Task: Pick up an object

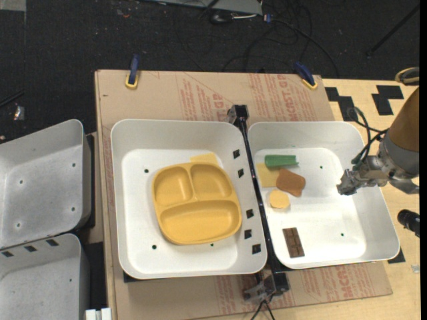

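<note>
The right bin (347, 242) holds a green block (280, 160), a brown rounded piece (291, 181), a pale yellow flat piece (268, 178), a small yellow disc (279, 201) and a dark brown bar (292, 242). My gripper (348, 184) hangs over the right side of this bin, well to the right of the brown piece and apart from every object. Nothing shows between its fingers. The left bin (133, 245) holds a yellow divided plate (197, 203) with a pale yellow slice (204, 159) peeking out behind it.
A black divider (252, 179) runs between the two bins. Both bins rest on a cardboard sheet (180, 92) held by blue-and-yellow clamps (133, 72). Grey metal trays (40, 179) lie off to the left. Bare bin floor lies below the gripper.
</note>
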You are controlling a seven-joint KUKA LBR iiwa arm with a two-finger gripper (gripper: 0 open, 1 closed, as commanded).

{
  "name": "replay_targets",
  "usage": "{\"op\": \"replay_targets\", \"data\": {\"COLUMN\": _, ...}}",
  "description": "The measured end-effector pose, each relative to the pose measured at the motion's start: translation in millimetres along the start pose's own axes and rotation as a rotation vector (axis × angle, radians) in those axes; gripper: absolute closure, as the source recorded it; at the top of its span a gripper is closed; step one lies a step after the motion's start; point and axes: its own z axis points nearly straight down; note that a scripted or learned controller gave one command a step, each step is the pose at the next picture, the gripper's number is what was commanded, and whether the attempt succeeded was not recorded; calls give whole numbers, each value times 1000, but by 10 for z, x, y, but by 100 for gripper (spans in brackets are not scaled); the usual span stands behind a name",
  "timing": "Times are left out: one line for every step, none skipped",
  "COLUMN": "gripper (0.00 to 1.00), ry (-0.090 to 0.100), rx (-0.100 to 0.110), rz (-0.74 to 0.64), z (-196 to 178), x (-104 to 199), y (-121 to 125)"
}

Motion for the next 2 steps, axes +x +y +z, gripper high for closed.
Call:
{"op": "replay_targets", "data": {"gripper": 100, "ry": 0, "rx": 0, "rz": -1, "z": -534, "x": -5, "y": 20}}
{"op": "replay_targets", "data": {"gripper": 100, "ry": 4, "rx": 7, "rz": -5, "z": -452, "x": 567, "y": 43}}
